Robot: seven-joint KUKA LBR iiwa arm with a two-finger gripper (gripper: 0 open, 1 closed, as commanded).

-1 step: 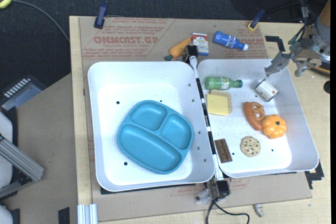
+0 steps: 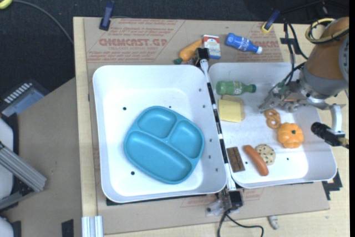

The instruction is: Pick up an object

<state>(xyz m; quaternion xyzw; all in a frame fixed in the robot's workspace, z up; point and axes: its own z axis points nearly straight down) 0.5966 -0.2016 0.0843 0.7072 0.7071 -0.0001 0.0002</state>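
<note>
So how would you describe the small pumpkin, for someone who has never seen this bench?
Look in the right white bin, near its right wall. The pumpkin lies just below the pretzel and above the cookie. It is the one round, ribbed, bright orange thing there.

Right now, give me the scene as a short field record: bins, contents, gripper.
left bin: blue divided plate
right bin: green bottle, yellow block, pretzel, pumpkin, sausage, cookie, brown bar
outside bins: blue bottle, small carton
gripper: in right bin, just above pretzel; finger state unclear
</note>
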